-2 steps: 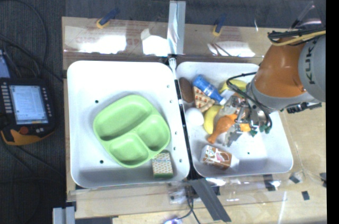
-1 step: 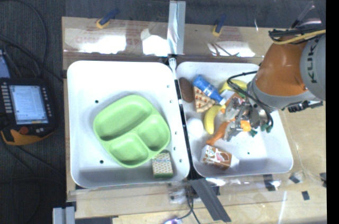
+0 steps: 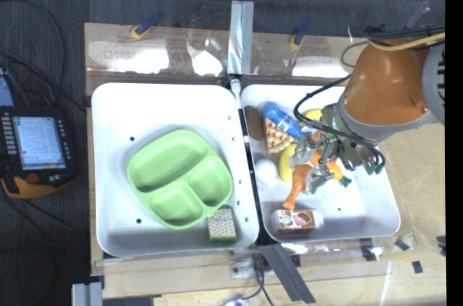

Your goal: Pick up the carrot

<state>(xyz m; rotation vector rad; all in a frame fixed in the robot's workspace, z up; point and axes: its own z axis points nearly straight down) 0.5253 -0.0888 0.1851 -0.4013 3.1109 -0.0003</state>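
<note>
The surface (image 3: 108, 51) is brown, and its far side is under shiny clear plastic that glares white, so I cannot make out what lies there. Two white bins sit on it side by side. The left bin (image 3: 116, 225) holds a green plate (image 3: 179, 178) with three parts. My arm (image 3: 387, 87) comes in from the right, big and orange, and it is cut off at the edge. It hangs over the far right corner of the right bin (image 3: 376, 214) and hides that corner from me.

My fingers (image 3: 323, 161) are low over the middle of the right bin, in a dark tangle of metal and wires. I cannot tell if they are open or closed, or if they touch anything.

The carrot (image 3: 296, 190) lies in the right bin, a bit tilted. Its thin end points at a brown box (image 3: 296, 220) near the front wall. Its thick end goes up under my fingers, and I cannot see where it stops.

Just left of the carrot is something yellow (image 3: 286, 161), partly hidden, and a white egg (image 3: 266, 171). Behind them lie a pizza slice (image 3: 273, 132) and a blue bottle (image 3: 279, 116). A small speckled block (image 3: 221, 225) sits by the plate in the left bin.
</note>
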